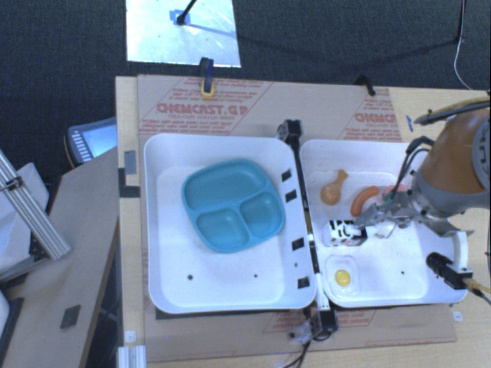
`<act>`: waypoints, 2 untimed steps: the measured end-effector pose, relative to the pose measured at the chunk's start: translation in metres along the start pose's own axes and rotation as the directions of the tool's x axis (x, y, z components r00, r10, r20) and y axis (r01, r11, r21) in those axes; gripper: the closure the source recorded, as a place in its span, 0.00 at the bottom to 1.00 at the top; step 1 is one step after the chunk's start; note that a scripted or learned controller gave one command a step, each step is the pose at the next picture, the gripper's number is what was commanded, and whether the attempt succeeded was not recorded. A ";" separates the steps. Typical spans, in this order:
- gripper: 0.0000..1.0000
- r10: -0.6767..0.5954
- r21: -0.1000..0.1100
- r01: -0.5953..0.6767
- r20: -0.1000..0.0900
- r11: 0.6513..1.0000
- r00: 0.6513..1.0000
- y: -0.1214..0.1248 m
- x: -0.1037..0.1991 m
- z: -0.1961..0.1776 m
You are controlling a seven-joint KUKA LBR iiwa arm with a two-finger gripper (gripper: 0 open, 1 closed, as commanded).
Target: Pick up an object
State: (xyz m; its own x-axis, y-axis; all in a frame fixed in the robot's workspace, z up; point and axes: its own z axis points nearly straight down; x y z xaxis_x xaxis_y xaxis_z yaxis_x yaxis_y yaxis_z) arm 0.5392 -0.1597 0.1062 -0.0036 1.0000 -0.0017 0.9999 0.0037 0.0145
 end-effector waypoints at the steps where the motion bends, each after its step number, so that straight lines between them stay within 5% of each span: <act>1: 1.00 0.002 -0.008 -0.002 0.000 1.000 1.000 0.003 0.001 -0.012; 2: 1.00 -0.001 0.008 0.001 0.000 1.000 1.000 0.009 0.001 -0.075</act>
State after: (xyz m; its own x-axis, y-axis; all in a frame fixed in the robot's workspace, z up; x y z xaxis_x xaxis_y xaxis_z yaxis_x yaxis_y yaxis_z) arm 0.5474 -0.1586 0.1815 -0.0044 1.0000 -0.0022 1.0000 0.0044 0.0064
